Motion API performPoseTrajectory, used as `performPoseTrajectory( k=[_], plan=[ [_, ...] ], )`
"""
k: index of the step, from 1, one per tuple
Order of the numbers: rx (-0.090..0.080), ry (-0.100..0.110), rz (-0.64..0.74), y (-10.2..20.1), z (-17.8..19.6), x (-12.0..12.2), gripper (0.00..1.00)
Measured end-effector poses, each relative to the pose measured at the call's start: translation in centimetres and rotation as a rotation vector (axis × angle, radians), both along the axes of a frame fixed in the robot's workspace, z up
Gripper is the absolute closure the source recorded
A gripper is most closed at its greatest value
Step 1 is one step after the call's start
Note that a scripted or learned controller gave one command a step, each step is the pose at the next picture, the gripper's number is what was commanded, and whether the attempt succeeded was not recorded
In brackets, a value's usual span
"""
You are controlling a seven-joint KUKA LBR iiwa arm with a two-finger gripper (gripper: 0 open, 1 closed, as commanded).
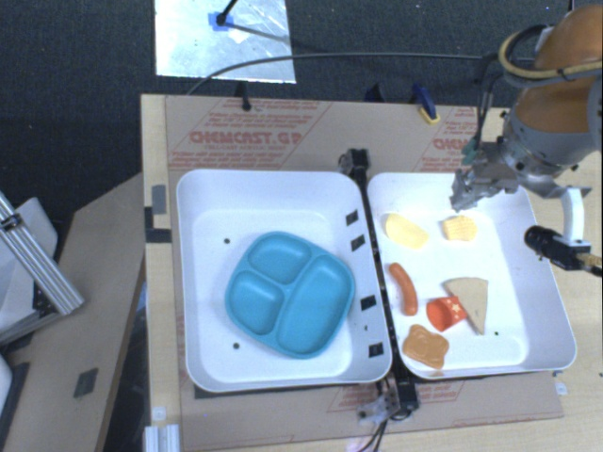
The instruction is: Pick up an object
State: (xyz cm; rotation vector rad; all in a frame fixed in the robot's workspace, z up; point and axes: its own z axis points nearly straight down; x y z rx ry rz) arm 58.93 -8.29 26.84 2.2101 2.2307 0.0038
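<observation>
Directly below the gripper (464, 199) lies the small yellow ridged piece (460, 228), a squarish toy food item in the back part of the right bin (556, 328). It has no marked long axis; its edges run roughly square to the bin walls. The gripper hangs just above and slightly behind it, apparently not touching. Whether anything is gripped cannot be told, as the tip is too small and dark to read. Nearby lie a pale yellow oval piece (406, 231) and, nearer the front, a sausage (405, 288). The left bin (203, 252) holds a blue divided plate (289, 293).
</observation>
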Motion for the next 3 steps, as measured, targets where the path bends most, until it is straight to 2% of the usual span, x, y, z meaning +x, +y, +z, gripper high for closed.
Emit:
performPoseTrajectory(
  k=[1,3],
  plan=[
    [0.000,0.001,-0.001,5.6,-1.6,0.8,1.00],
    [0.001,-0.001,0.001,16.4,-1.2,3.5,1.00]
  ],
)
